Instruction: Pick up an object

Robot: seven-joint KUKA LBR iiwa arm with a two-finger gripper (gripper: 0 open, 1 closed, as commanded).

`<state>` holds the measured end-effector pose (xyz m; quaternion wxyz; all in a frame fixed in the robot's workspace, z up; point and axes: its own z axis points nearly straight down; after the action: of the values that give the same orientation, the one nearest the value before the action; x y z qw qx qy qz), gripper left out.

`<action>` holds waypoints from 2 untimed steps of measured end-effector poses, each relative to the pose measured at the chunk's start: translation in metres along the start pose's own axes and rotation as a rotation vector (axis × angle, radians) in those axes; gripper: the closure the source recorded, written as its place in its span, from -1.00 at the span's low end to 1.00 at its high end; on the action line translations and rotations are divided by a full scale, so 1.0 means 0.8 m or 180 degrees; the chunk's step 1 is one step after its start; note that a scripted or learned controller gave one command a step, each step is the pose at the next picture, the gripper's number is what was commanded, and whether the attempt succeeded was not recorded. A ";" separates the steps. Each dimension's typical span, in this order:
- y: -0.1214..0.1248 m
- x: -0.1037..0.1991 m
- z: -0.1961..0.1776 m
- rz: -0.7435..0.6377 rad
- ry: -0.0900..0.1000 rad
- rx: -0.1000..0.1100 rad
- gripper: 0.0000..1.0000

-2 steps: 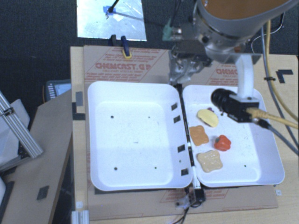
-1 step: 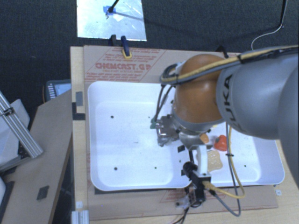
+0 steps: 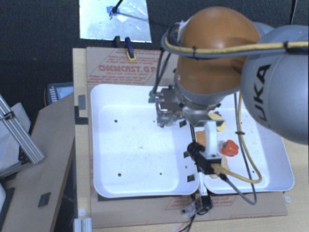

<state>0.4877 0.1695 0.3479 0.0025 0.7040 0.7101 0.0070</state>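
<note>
My gripper (image 3: 164, 114) hangs low over the right part of the left white bin (image 3: 130, 149), close to the wall shared by the two bins. The large orange wrist band and grey arm hide much of it from above. In the right bin (image 3: 275, 168) a red-orange object (image 3: 230, 148) lies near the middle. A yellow and white object (image 3: 218, 122) sits just behind it, and a small orange piece (image 3: 199, 137) lies by the dividing wall. All three rest on the bin floor, apart from my gripper.
The bins stand on a cardboard sheet (image 3: 120, 69) with red print, clipped at the back. A shiny foil square (image 3: 113, 13) lies behind it. Metal rails (image 3: 17, 129) lean at the far left. The arm covers the right bin's back half.
</note>
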 end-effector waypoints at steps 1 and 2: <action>0.000 -0.092 -0.023 0.0046 -0.0022 0.0025 1.00; 0.002 -0.045 -0.144 0.0003 -0.0005 0.0001 1.00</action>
<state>0.4881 0.1326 0.4629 0.0029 0.7044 0.7098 0.0063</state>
